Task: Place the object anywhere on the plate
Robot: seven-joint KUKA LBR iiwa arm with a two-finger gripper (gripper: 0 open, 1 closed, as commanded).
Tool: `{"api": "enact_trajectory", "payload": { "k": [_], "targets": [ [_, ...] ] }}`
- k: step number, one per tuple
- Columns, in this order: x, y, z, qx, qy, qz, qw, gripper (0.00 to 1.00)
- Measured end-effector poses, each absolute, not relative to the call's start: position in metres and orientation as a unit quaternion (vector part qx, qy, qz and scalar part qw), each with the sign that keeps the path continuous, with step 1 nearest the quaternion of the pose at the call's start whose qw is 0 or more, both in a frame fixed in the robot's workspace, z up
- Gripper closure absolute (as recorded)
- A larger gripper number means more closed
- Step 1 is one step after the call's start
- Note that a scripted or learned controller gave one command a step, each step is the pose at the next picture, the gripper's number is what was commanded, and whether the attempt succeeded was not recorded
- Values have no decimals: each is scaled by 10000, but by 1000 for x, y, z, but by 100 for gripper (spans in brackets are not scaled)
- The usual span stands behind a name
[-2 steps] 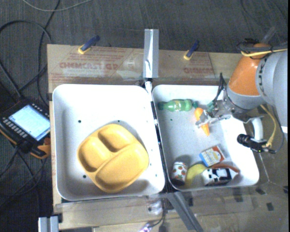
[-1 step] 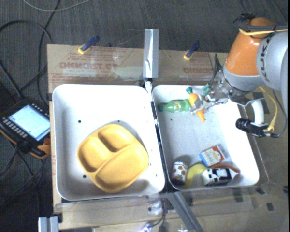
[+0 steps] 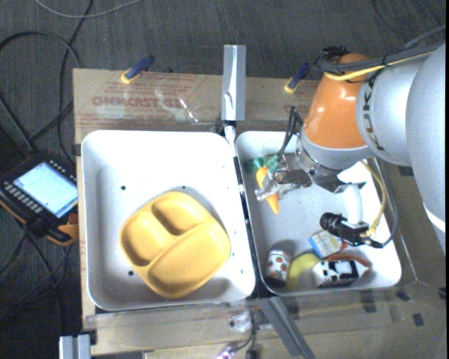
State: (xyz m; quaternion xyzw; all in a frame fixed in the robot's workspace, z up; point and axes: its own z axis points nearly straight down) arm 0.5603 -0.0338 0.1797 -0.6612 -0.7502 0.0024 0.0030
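Evidently early going. Noted a yellow divided plate [image 3: 176, 244] lying in the left bin [image 3: 112, 170], set askew, bare of any object in all its compartments. Found the gripper [image 3: 275, 189] low in the upper left part of the right bin [image 3: 295, 226], close by an orange carrot-like toy [image 3: 263, 176] with a green top, near the wall between the bins. Taking that toy as the task's object, given the gripper's place beside it. Cannot tell whether the gripper is apart, together or clamped on the toy: too small and too cluttered at that spot, possibly touching, no more to be said. Also logged along the near end of the same bin: a small round patterned piece [image 3: 278, 264], a yellow banana-shaped piece [image 3: 303, 265], a blue and white packet [image 3: 325, 241], a black, white and red item [image 3: 337, 271], all well apart from the plate. Judged done: at most the reach to the toy. Judged left: a sure grasp, a lift clear of the bin wall, a carry across to the left bin, a release anywhere over the plate. No sign yet of the placing itself.
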Motion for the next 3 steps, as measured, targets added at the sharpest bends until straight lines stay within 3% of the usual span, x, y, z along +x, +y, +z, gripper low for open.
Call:
{"api": "enact_trajectory", "payload": {
  "k": [1,2,3],
  "targets": [
    [521,62,180,-6575,-7534,32,29,100],
    [485,100,180,-6506,-7594,44,30,100],
    [485,101,180,-6505,-7595,42,33,0]
  ]
}}
